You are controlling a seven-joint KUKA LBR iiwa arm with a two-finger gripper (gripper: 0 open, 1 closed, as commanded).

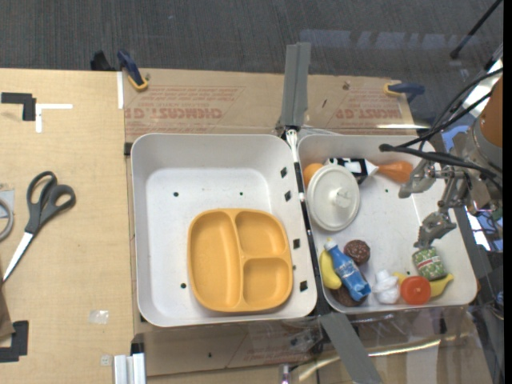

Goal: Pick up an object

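My gripper [425,207] hangs over the right side of the right bin [376,214], open, with only bare bin floor between its fingers. Just below it stands a small green and red can [428,262]. Along the bin's front edge lie a red tomato [415,290], a white lump [386,287], a blue bottle [349,273], a yellow banana [329,268] and a brown muffin [358,251]. A white round lid [334,198] sits at the bin's left. An orange carrot [395,170] lies at the back, above the gripper.
The left bin [160,214] holds a yellow divided plate [240,259]. Scissors [38,208] lie on the wooden bench at far left. Black cables [448,118] run across the upper right above the arm.
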